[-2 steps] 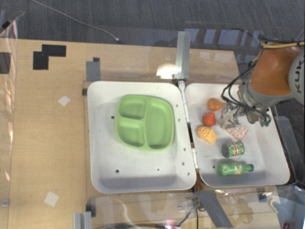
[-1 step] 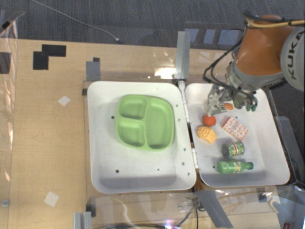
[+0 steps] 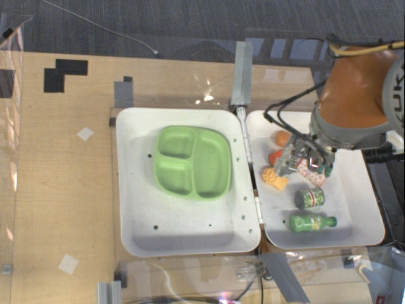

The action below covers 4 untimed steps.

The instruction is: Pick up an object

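The right bin [image 3: 361, 233] holds several small items: a yellow waffle-textured piece [image 3: 274, 179], an orange ball [image 3: 281, 137] at the back, a small red piece [image 3: 276, 158], a green can [image 3: 310, 199] and a green bottle [image 3: 312, 221] lying on its side. My gripper [image 3: 302, 160] hangs low over the middle of this bin, just right of the yellow piece and above the can. A pink and white item [image 3: 314, 171] lies right under it.
In the left bin [image 3: 136, 233] sits a green divided plate [image 3: 193, 161]. A metal divider rail [image 3: 240, 81] runs between the bins at the back. Black cables loop from the arm over the right bin's rear.
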### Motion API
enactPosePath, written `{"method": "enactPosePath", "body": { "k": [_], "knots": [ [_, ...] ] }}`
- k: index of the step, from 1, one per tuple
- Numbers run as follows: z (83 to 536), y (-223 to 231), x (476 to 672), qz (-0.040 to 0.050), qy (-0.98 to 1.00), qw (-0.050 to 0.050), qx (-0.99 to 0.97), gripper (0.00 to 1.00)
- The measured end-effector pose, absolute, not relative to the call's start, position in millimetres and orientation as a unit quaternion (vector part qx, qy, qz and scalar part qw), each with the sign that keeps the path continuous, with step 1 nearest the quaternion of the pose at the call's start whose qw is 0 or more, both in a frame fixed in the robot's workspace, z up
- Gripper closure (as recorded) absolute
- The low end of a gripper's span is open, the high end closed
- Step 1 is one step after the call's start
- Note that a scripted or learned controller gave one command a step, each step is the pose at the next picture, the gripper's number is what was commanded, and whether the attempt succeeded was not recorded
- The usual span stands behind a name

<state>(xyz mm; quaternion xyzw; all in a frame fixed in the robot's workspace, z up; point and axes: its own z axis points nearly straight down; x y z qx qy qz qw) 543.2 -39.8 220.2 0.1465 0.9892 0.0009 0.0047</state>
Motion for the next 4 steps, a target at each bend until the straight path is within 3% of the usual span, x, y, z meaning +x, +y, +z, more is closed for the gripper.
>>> {"method": "enactPosePath", "body": {
  "k": [1,4],
  "knots": [
    [186.0,2.0,487.6,0.0011,0.932,0.001,0.363,1.0],
    [184.9,146.1,486.7,0.0004,0.673,0.0,0.74,1.0]
  ]
}}
